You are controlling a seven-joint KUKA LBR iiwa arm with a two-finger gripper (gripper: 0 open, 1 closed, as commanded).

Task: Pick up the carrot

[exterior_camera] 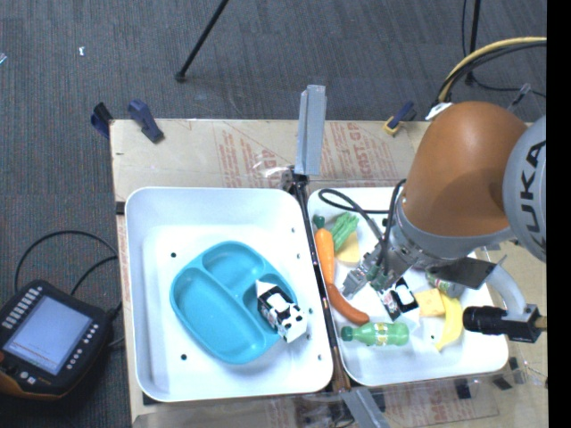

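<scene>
looking down on the bench, 2 shallow white bins sit side by side. the left bin (143, 239) holds a blue divided plate (210, 306), and a black-and-white cow toy (283, 310) lies on the plate's right compartment, near its rim. the right bin (500, 350) holds the clutter. the carrot (325, 255) lies lengthwise along that bin's left wall, just beside the divider between the bins, its narrow end toward the far side. a red-orange sausage-like piece (348, 305) lies just below the carrot's near end, angled toward the bin's middle. a green vegetable (343, 228) rests near the carrot's far end, to its right. a small green bottle (376, 333) lies on its side near the front of the bin, and a banana (451, 324) with a yellow wedge (432, 303) beside it sits further right. the arm's orange band and grey wrist cover the middle of the right bin. the gripper (373, 279) hangs low over the bin floor, right of the carrot and apart from it, close to the sausage-like piece. no object shows between its fingers; whether they are spread or closed cannot be told from this view.
</scene>
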